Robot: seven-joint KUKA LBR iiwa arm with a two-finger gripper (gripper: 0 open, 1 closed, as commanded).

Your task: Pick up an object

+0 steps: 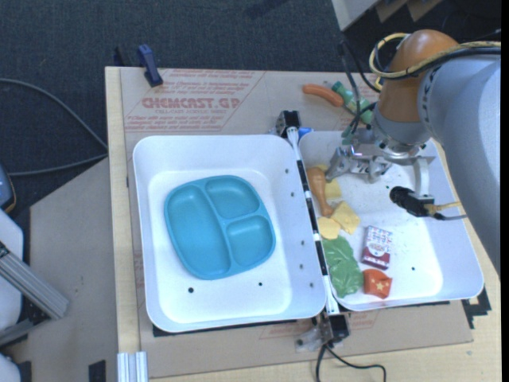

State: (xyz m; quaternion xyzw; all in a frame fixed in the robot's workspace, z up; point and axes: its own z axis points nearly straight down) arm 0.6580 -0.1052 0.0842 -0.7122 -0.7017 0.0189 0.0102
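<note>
- Two-finger gripper hangs low over the far end of the right-hand shallow white bin; whether it is spread or pinched together, I cannot tell from here. Nothing seen held.
- Nearest candidate, by my reckoning: orange tapered carrot-like piece, just beside the gripper on the side toward the other bin and slightly nearer the bench front. Long axis runs along the bin's dividing wall, which it lies hard against.
- Small pale yellow chunk touches the carrot's gripper-side flank and sits between it and the gripper, so it is likely to be bumped.
- Further toward the front, well apart from the gripper: larger yellow wedge, green leafy piece, red-and-white printed packet, red-orange lump.
- Risk, as I judge it: the wall leaves little room on the carrot's far flank.
- Teal divided plastic plate sits alone in the left white bin — out of the way.
</note>
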